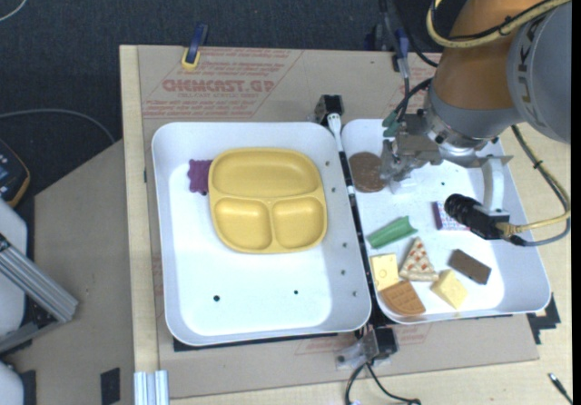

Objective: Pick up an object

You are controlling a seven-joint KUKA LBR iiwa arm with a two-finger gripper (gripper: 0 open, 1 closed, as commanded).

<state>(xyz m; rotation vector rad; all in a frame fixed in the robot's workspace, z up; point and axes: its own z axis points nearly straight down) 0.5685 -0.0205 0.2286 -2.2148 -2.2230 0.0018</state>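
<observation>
The likely pick is a flat, round, dark-brown disc (pixel 365 172) lying in the right bin (pixel 513 253), up the view from the green pod-shaped piece (pixel 392 232) and a little to its left, close to the bin's left wall. The gripper (pixel 398 172) is low over the bin straight up the view from the green piece, just beside the disc's right edge; the wrist covers it, so whether it is spread or closed cannot be told, and nothing is seen held. Counted: one green piece; below it one triangular pizza-like slice (pixel 418 260), one pale yellow square (pixel 384 267), one tan round (pixel 402 298) and one yellow wedge (pixel 449 289); to its lower right one dark brown block (pixel 469 266); to its right one small purple bit (pixel 437 214), partly hidden. Well left of the green piece, in the left bin (pixel 263 294), sits one yellow three-part tray (pixel 268 199), half covering a second purple piece (pixel 197 174)
</observation>
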